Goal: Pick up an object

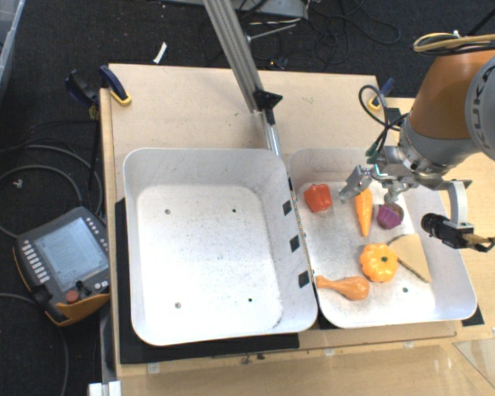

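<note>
The right bin holds several toy foods. An orange carrot lies upright in the picture, with a purple piece just to its right and a red pepper to its left. Closer to the front are an orange pumpkin, an orange gourd and a tan wedge. My gripper hangs over the carrot's top end, open, one finger left of the carrot and the other above the purple piece. The fingers grip nothing.
The left bin lies beside the right one, parted by a ridge with black clips. A slanted metal pole reaches down to the bins' back edge. A teach pendant lies on the floor at left.
</note>
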`<state>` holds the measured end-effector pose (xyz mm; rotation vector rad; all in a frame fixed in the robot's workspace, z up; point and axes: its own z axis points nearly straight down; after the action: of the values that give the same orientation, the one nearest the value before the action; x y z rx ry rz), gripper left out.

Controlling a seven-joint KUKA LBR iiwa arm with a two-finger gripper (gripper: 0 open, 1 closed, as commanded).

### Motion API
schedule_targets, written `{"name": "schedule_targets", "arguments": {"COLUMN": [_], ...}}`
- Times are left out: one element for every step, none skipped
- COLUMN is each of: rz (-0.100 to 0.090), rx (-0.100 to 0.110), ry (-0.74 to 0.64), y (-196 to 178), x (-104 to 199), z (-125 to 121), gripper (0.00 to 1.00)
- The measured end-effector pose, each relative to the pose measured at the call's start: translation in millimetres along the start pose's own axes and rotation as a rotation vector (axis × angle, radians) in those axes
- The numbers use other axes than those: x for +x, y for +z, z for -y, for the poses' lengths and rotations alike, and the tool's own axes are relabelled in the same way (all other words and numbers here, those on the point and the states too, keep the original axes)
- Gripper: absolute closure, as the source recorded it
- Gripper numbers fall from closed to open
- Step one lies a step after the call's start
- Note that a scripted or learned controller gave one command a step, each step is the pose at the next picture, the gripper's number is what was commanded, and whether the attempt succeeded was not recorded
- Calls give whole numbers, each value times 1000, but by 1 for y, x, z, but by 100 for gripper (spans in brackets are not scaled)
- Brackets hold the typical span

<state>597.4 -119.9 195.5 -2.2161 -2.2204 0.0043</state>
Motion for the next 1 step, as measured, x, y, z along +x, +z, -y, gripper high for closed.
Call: {"name": "schedule_targets", "arguments": {"rz": [1], "rx": [-5], "ry": [1], "y": [-3], "x": [0], "z": [-1], "gripper": [0]}}
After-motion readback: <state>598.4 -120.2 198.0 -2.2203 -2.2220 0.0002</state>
